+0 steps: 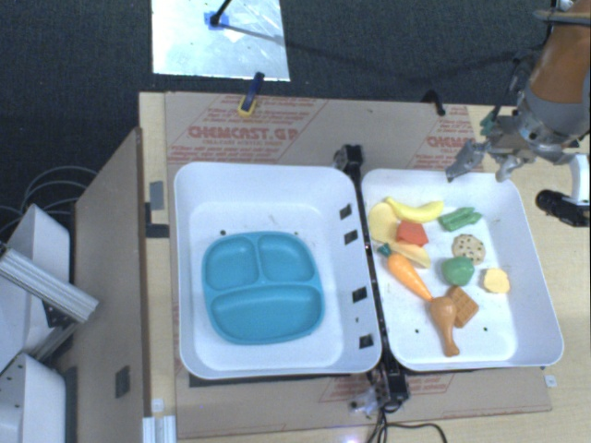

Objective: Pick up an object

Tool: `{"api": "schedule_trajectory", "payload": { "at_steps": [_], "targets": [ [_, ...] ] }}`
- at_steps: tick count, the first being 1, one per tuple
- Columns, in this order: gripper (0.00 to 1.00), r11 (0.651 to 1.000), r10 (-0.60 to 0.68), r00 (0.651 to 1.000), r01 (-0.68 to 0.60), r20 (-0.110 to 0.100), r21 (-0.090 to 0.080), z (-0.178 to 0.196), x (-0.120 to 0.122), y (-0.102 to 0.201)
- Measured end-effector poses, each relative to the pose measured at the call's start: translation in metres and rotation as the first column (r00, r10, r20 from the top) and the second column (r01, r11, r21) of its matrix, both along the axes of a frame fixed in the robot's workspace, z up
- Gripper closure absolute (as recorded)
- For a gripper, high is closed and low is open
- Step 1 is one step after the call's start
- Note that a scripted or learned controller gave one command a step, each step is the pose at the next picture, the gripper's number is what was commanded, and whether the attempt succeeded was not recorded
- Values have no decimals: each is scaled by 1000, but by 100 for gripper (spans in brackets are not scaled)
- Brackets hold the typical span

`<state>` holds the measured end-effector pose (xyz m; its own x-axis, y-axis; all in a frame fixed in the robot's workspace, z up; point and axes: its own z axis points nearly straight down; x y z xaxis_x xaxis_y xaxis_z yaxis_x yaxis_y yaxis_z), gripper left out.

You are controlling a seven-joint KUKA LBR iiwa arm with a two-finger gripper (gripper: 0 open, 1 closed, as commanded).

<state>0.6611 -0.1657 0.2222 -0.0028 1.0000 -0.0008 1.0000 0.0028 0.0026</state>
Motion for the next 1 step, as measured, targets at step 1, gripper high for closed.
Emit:
{"api": "schedule_trajectory", "payload": {
  "at_steps": [1],
  "targets": [
    [0, 1000, -2, 1000, 2, -7, 7, -142, -62, 45]
  ]
}}
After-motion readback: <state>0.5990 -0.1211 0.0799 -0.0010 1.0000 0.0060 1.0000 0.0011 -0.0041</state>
